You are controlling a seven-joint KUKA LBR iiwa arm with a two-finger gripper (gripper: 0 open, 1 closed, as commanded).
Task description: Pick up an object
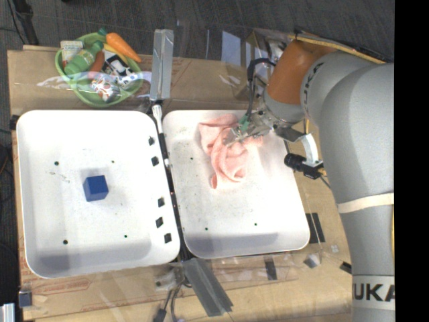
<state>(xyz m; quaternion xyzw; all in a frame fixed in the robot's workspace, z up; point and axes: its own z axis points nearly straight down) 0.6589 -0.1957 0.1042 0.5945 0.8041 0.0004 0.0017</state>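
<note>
Your end effector [241, 131] sits low over the upper part of the right bin [281, 237], right at the top edge of the pink cloth [228, 154]. Its fingers are small, dark and mixed up with cables and green fittings, so you cannot tell whether they are released, clenched or pinching the fabric. The cloth lies crumpled on the bin floor, its upper folds partly covered by the tool. The grey arm [348, 133] hides the bin's right rim and is cut off at the frame's lower right. In the left bin [40, 133] a blue cube [96, 187] rests alone, well apart from the cloth. On the worktop [201, 69] behind, a green bowl [87, 94] holds a jumble of items too small to sort out.
</note>
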